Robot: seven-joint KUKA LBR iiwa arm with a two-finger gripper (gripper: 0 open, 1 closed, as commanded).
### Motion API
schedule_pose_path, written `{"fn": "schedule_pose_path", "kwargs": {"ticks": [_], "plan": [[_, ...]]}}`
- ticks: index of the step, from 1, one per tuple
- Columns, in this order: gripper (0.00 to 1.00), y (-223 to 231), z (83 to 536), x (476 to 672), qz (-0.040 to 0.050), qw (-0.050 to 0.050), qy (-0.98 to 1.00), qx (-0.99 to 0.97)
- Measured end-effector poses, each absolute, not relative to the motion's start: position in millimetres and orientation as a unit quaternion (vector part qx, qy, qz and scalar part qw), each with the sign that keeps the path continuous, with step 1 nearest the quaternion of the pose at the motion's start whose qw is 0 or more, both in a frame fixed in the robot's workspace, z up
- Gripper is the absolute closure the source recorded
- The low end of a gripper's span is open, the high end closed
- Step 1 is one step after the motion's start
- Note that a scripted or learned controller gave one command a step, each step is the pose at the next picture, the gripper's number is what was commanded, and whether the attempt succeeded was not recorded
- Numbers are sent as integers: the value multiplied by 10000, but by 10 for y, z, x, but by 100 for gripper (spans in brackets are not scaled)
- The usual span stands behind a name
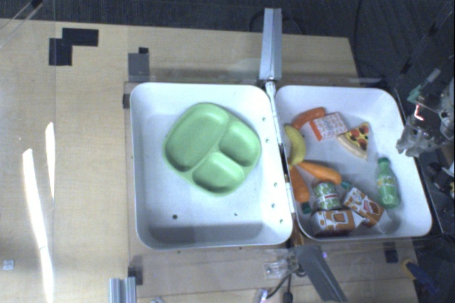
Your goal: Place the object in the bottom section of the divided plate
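Divided plate (213,146), green, lies in the left bin (149,223). At the frame's right edge the hand (419,141) hangs beside the right bin (405,223); its opening cannot be told.

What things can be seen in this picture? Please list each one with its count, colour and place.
bins: 2, white, side by side on the bench
divided plate: 1, green, left bin
banana: 1, yellow, right bin, left side
carrots: 2, orange, right bin, near the middle
pizza slice: 1, yellow and red, right bin, upper part
bottle: 1, green, right bin, right side
can: 1, green and white, right bin, lower part
gripper: 1, grey, at the right bin's right edge
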State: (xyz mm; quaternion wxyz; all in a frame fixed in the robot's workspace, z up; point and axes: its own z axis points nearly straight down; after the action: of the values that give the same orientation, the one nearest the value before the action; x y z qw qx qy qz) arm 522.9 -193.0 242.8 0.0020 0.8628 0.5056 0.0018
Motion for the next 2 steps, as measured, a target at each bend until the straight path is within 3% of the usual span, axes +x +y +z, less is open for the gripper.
{"fn": "schedule_pose_path", "kwargs": {"ticks": [1,2], "plan": [[100,-1829,892,4903,39,42,6192,7852],[100,-1897,3190,5204,20,29,6234,7819]]}}
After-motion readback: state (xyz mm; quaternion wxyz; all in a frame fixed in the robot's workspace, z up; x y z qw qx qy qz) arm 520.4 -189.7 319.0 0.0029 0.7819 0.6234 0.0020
